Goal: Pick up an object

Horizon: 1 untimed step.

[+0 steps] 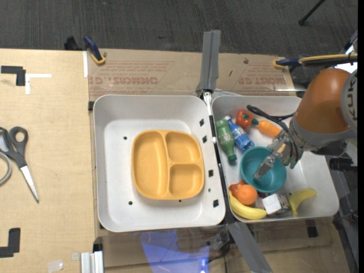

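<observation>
The right bin (318,175) holds several objects. A teal bowl (259,164) sits in its middle, and my gripper (267,165) reaches down into the bowl from the right, over its right half. I see nothing lifted. Below the bowl lie an orange fruit (246,194), a yellow banana (247,210), a small white box (273,203) and a second banana (301,198). Above it lie a green bottle (226,140), a blue bottle (242,139), a red pepper (244,118) and a carrot (269,128).
The left bin (108,152) holds a yellow divided plate (169,165). Scissors (20,158) lie on the bench at far left. A grey divider post (209,61) stands between the bins at the back. The arm's orange band (324,104) hangs over the right bin's far corner.
</observation>
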### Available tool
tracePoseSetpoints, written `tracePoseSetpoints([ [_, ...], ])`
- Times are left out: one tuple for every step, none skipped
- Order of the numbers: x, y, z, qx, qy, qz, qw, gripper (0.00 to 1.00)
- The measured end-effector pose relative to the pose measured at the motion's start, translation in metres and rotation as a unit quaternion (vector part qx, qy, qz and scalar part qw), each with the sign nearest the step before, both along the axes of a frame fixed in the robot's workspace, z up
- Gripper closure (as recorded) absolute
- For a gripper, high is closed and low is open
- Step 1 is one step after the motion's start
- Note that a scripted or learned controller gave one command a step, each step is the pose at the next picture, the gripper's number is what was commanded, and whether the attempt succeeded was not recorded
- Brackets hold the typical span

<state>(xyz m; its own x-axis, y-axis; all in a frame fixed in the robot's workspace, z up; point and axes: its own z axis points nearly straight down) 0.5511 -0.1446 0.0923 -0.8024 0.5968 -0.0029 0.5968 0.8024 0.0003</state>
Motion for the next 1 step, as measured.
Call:
tracePoseSetpoints([
  [0.0448, 0.0389, -0.0001, 0.0005, 0.000, 0.006, 1.0000, 0.00],
])
